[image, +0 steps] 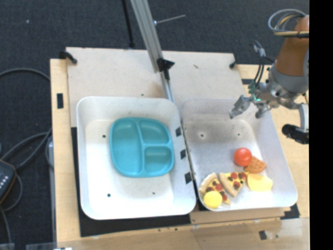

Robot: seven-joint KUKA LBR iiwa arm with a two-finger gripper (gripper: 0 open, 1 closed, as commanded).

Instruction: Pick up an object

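The scene is evenly and brightly lit from above. Soft glare is seen on the rims of the 2 white bins (83, 139), while the dark floor beyond them is rendered grainy. Only faint shadows are cast beside the bins. Overall sharpness is moderate, with fine detail smeared.

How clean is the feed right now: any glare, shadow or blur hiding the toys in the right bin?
Camera view: lighting is even and soft, no harsh glare on the right bin; a grey smudge darkens its floor; the tomato and pizza slice read sharp enough; the gripper is slightly soft, its edges hard to make out.
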